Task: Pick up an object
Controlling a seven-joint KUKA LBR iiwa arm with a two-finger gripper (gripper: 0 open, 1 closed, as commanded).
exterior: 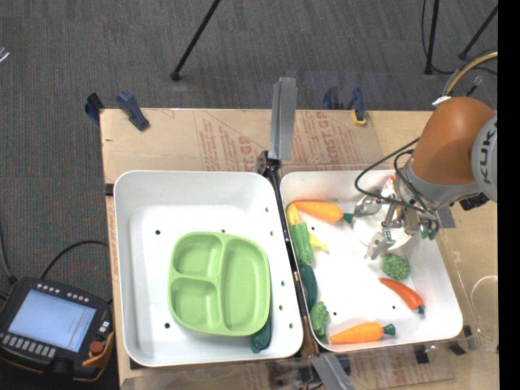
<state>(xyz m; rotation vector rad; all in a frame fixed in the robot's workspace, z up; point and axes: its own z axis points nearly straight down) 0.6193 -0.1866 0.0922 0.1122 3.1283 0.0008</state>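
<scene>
My gripper (388,238) hangs low over the upper right part of the right bin (443,287), its fingers spread open with nothing between them. Just below it lies a small broccoli head (396,266). A red chili pepper (402,293) lies further toward the front. An orange carrot (321,211) sits at the bin's back left, and a second carrot (357,331) rests at the front. Along the left wall are a light green cucumber (301,242), a yellow piece (318,243), a dark green vegetable (309,287) and another broccoli (318,316).
The left bin (142,218) holds a green divided plate (219,283) with a dark green item (260,341) at its front edge. A grey post (283,124) stands behind the bins' divide. A teach pendant (53,323) lies on the floor at lower left.
</scene>
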